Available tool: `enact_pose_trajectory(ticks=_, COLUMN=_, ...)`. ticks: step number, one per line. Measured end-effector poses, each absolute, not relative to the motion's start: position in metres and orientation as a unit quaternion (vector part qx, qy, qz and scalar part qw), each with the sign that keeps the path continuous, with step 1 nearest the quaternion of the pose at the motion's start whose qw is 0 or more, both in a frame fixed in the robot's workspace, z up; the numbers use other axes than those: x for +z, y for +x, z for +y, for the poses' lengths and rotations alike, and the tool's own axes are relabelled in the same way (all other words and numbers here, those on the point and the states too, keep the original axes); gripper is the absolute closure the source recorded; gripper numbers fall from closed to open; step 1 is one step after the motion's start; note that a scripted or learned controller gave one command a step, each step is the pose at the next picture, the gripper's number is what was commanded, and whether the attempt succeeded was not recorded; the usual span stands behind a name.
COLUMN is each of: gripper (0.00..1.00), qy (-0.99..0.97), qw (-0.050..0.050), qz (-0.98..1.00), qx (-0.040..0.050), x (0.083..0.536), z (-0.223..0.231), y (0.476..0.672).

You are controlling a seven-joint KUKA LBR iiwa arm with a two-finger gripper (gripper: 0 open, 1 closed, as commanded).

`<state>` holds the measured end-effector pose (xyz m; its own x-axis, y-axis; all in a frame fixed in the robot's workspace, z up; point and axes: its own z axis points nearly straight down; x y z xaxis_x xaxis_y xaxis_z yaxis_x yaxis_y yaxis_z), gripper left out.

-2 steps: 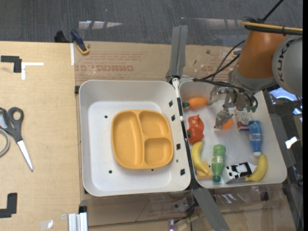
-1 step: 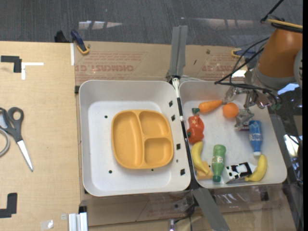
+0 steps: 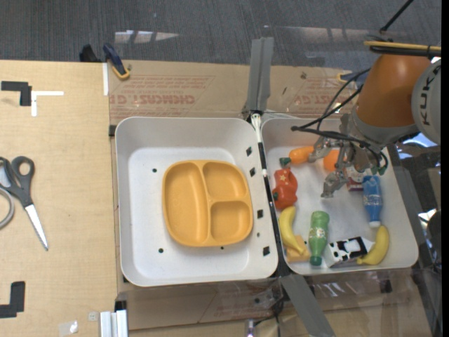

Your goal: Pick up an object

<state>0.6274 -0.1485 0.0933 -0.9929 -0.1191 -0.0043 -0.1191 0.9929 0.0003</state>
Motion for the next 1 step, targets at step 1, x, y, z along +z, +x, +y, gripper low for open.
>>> enact_pose_trajectory(ticks=1, gripper=0.0, qy=-0.117, qw=0.004, qz=0.993, qx=-0.0011, x=0.0947, z=-0.2217, y=0.6338)
